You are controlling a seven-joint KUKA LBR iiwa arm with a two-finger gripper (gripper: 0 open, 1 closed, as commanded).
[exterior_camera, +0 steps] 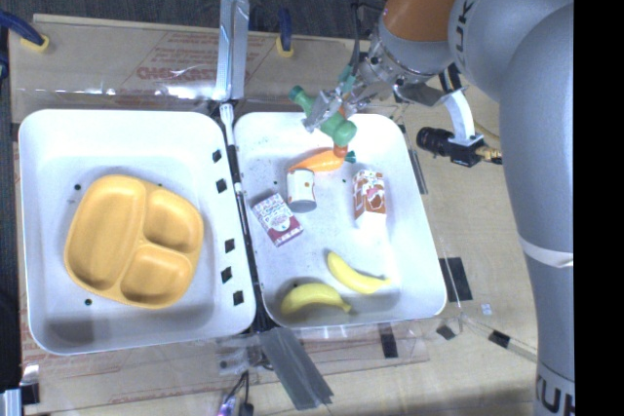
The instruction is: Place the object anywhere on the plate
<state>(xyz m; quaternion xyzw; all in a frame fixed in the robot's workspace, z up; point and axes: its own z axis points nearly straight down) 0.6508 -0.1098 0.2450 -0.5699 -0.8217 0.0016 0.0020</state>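
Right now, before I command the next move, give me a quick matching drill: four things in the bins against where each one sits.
Things:
1. yellow plate
2. carrot
3. bananas
4. small red carton

Places:
A. near edge of the right bin
B. left bin
C. far part of the right bin, just below the gripper
D. right bin, close to the divider between the bins

Pairs: 1-B, 2-C, 3-A, 4-D

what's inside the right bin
The right bin holds a carrot, a small can, a red carton, a bottle and two bananas. The gripper covers the far rim.
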